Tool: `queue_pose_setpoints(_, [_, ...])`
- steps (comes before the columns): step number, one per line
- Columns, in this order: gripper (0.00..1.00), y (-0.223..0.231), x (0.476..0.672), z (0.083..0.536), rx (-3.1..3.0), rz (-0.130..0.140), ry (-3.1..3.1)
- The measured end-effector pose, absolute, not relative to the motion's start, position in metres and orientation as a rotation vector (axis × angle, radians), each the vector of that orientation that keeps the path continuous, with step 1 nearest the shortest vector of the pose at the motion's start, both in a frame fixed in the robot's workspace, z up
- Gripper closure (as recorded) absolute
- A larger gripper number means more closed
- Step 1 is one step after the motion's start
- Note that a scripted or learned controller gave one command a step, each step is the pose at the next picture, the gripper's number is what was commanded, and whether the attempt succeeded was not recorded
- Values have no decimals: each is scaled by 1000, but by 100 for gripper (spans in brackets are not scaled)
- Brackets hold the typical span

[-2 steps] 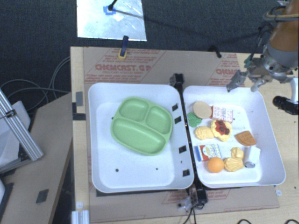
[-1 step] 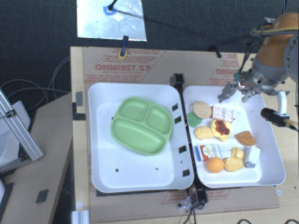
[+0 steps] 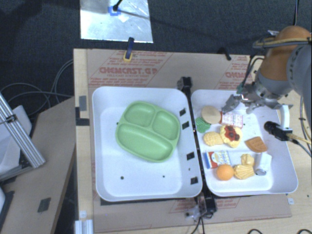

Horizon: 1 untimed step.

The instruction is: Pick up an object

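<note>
My gripper (image 3: 239, 103) hangs over the back of the right bin (image 3: 288, 179), its fingers spread open with nothing between them. Just below it lies a white and pink packet (image 3: 232, 119), with a tan round bun (image 3: 211, 114) to its left. Around these lie a red and yellow pastry (image 3: 231, 134), a yellow cracker (image 3: 213, 139), a green piece (image 3: 202, 126), a brown bread slice (image 3: 256, 144), a small white box (image 3: 220, 158), an orange (image 3: 224, 172) and a yellow pastry (image 3: 243, 171).
The left bin (image 3: 105, 145) holds a green divided plate (image 3: 147, 130). A grey can (image 3: 261, 165) lies near the right bin's front right. A black divider (image 3: 192, 130) runs between the bins.
</note>
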<state>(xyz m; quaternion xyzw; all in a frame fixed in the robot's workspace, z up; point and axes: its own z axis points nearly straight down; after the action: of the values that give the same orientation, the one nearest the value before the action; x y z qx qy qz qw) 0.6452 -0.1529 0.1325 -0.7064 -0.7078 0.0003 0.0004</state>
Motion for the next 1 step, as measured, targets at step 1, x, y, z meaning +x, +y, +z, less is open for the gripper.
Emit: queue_pose_setpoints(1, [0,-155,648,88,-2226,-2,-2232])
